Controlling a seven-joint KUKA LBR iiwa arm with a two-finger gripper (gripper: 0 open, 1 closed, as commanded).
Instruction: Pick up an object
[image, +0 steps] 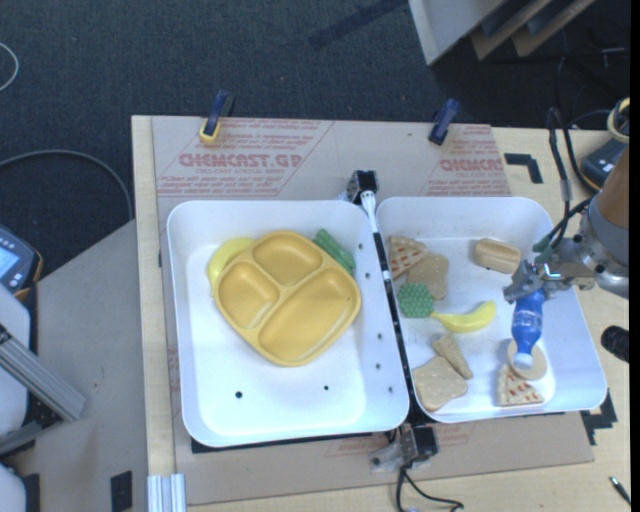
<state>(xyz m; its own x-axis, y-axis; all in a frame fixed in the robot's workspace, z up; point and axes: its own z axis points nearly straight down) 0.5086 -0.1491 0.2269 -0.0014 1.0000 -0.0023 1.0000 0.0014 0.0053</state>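
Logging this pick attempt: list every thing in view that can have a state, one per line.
Yellow plastic divided tray: lying flat in the left white bin, compartments up.
Blue plastic bottle with white cap: lying on its side in the right white bin, just below the gripper.
Yellow toy banana: lying flat.
Gripper: low over the right bin.

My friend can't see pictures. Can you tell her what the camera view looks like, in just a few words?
A robot gripper reaches from the right over the right bin, just above a blue bottle among toy foods like a banana, broccoli and bread slices. The left bin holds a yellow divided plate.
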